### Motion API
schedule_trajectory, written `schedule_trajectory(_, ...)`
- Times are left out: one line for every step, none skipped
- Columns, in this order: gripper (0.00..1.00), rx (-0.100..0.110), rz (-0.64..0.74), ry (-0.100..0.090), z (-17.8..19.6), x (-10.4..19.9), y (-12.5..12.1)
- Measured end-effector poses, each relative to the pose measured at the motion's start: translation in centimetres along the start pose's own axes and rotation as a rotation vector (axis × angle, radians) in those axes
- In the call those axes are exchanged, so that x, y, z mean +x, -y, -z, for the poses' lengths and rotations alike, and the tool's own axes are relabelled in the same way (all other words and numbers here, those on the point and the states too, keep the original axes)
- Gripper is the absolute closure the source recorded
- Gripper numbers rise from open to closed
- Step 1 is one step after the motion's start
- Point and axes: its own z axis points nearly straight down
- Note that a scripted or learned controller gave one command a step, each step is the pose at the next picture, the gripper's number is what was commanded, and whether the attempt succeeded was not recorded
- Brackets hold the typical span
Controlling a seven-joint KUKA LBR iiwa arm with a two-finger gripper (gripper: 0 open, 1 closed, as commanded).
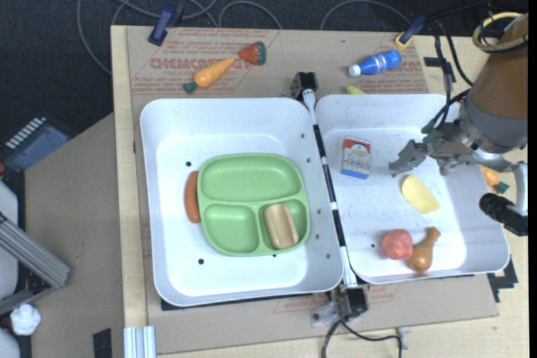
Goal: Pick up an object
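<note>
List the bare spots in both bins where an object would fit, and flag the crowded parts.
Left bin: bare floor along the far side above the green tray, and in the near left corner. Right bin: bare between the small carton and the pink ball. Crowded: the right bin's right half, with gripper, yellow piece and drumstick.

Glossy white plastic bins (pixel 168 180), matt green plastic tray (pixel 252 176), cardboard bench (pixel 336 54)

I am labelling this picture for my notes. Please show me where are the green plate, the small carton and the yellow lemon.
green plate (pixel 252 176): camera view, bare floor of its top compartment.
small carton (pixel 356 158): camera view, middle of its printed face.
yellow lemon (pixel 419 194): camera view, centre of its body.
</note>
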Motion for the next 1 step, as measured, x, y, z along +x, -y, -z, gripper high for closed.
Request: schedule_trajectory(0.0, 0.001, 0.0, -0.001, -6.42, 3.31, -2.82)
